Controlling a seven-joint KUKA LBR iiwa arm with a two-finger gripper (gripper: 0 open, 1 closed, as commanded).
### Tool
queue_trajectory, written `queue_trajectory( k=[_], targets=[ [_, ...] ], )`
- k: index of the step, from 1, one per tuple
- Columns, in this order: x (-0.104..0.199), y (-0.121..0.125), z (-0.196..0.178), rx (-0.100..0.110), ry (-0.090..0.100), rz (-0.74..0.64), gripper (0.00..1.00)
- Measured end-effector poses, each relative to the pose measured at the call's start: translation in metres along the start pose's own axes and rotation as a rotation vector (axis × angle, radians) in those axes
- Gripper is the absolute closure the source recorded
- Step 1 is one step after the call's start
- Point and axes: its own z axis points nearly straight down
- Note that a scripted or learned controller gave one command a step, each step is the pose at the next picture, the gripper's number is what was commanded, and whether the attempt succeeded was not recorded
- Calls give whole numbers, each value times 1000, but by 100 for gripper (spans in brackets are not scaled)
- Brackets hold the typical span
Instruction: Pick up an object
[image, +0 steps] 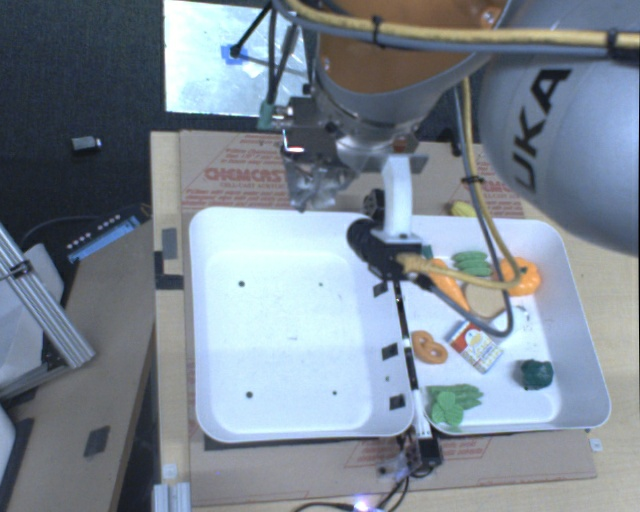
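Camera view: in the right bin (575, 330), right of centre in the frame, lie small toy-like items that look light: an orange piece (455, 285), a pretzel (429, 347), a small box (476, 348), green leaves (453, 401) and a dark green lump (535, 374). The stiff box looks easiest to pinch across its narrow sides. The gripper (318, 188) hangs at upper centre above the left bin (215, 300); whether it is spread or pressed together I cannot tell.

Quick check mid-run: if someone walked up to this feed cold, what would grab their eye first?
First the big grey arm filling the top, its gripper hanging over the far rim of the left bin. Then the clutter in the right bin: an orange piece, a pretzel, green leaves and a dark green lump.
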Motion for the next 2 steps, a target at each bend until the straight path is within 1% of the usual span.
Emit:
queue_trajectory(
  k=[1,2],
  targets=[
    [-8,-57,112,14,-5,0,100],
    [4,-57,192,11,-4,2,100]
  ],
)
